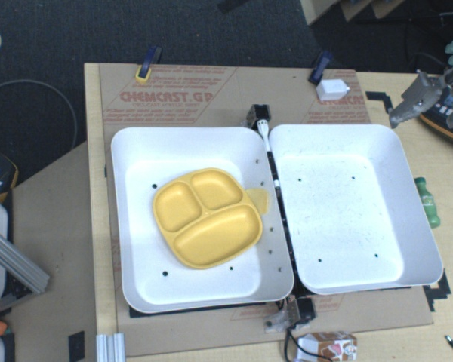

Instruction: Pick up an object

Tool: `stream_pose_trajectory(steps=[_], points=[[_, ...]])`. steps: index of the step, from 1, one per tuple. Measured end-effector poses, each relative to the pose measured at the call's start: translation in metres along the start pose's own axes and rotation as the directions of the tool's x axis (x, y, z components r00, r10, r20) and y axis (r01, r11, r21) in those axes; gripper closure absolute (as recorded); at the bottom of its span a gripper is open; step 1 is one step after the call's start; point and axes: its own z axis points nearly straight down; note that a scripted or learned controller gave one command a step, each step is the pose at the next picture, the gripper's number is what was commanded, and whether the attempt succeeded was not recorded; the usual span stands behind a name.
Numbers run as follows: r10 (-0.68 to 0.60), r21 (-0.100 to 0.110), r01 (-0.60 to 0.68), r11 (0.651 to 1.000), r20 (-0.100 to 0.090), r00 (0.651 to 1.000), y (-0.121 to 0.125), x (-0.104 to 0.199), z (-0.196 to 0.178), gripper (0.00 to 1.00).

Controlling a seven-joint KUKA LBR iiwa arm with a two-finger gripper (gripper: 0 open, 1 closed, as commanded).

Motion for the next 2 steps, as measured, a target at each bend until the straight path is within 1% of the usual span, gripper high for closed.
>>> stream_pose_trajectory(steps=[1, 2], points=[[0.006, 0.011, -0.006, 1.0, 0.001, 1.0, 0.0, -0.003, -0.003, 1.0], [0.01, 0.026, -0.01, 1.0, -0.002, 1.0, -0.004, 0.0, 0.127, 1.0]])
